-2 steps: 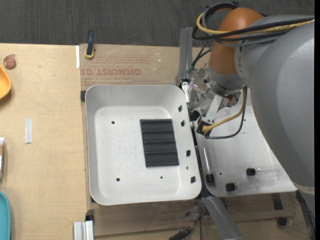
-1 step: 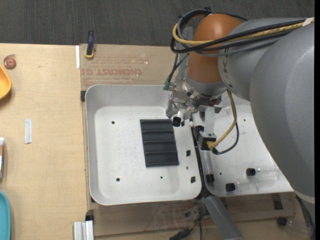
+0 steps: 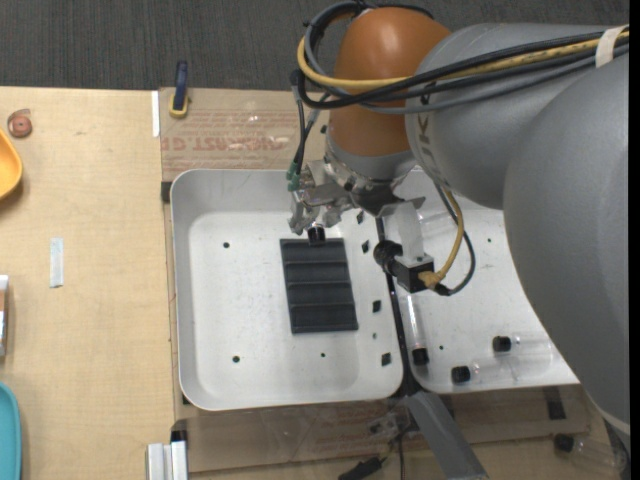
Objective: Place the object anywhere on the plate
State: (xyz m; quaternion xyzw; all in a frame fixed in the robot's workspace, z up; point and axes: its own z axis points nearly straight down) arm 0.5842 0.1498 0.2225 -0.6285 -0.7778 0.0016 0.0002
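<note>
My end effector point(image 3: 316, 226) hangs at frame centre, just above top edge of dark ribbed slab point(image 3: 319, 285) — whether tips apart or together, cannot tell, wrist blocks view. Slab lies flat on floor of left white bin point(image 3: 200, 298), mid-frame, long side running top to bottom. Judging by look: rigid, light, moulded plastic, ridges give bite, smooth flanks may slip. Low profile — best hold across narrow width, at middle, tips straddling long edges. Lying flat, hard to get under.
</note>
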